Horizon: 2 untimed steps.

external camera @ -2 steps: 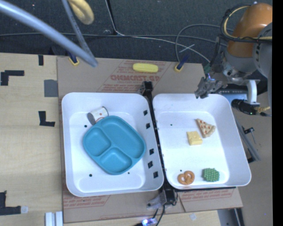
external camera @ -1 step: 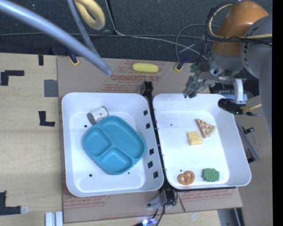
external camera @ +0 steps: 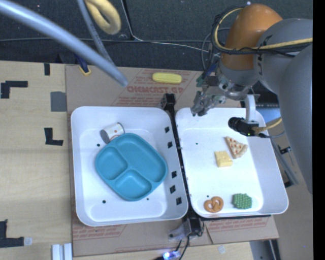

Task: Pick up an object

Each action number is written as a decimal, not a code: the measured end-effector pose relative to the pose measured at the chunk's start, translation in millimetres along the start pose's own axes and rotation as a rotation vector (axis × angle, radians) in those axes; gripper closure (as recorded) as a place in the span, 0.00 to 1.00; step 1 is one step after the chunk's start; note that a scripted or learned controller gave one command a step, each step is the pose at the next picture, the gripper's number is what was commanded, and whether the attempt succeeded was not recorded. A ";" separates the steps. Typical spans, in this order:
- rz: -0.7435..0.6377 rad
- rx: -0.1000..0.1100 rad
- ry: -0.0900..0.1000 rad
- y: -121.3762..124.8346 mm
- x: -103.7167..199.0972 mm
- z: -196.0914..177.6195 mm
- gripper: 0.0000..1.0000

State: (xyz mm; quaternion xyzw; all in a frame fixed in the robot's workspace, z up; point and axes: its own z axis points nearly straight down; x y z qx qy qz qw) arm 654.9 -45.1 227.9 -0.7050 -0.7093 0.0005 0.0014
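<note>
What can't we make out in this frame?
Camera view:
- Left bin floor: partly hidden under the blue tray.
- Cup: touching the tray or not, too small to tell.
- Green thing: too small to identify.
- Top yellow thing: cut off by the upper edge.

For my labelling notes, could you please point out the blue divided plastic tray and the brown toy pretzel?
Blue divided plastic tray [external camera: 129, 165]: camera view, central divider.
Brown toy pretzel [external camera: 214, 204]: camera view, middle crossing.

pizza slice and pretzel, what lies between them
The yellow cheese cube, beside the pizza slice; then bare bin floor down to the pretzel, seen in the camera view.
</note>
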 end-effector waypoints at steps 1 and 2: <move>0.000 -0.002 0.000 2.3 49.8 -7.7 1.00; 0.001 -0.002 -0.001 12.7 96.7 -1.0 1.00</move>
